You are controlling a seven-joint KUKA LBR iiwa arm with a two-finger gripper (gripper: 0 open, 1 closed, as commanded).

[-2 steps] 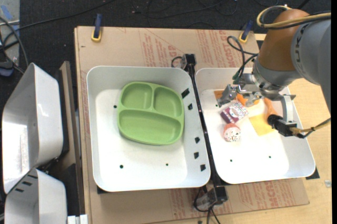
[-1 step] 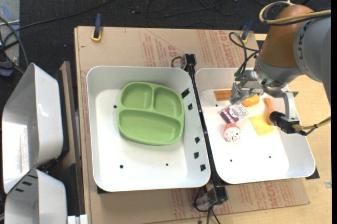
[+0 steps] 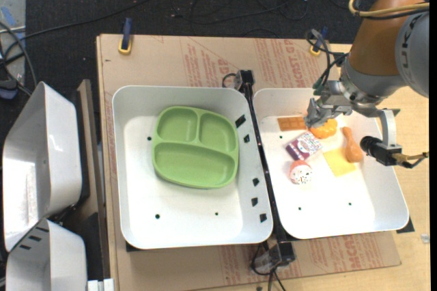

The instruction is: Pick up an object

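The right bin (image 3: 355,214) holds several small items: a flat orange piece (image 3: 291,123), a purple and white packet (image 3: 304,145), a round white and pink toy (image 3: 300,173), a yellow square (image 3: 339,162), an orange carrot-like piece (image 3: 351,146) and an orange-yellow lump (image 3: 326,128). My gripper (image 3: 318,116) hangs low at the bin's back, directly over the orange-yellow lump and beside the flat orange piece. Its fingertips are hidden against these items.
The left bin (image 3: 136,214) bears a green divided plate (image 3: 196,146). A black divider (image 3: 254,139) runs between the bins. White tubs (image 3: 37,160) stand left of the bench. The arm's orange band (image 3: 392,16) looms over the right bin's back right corner.
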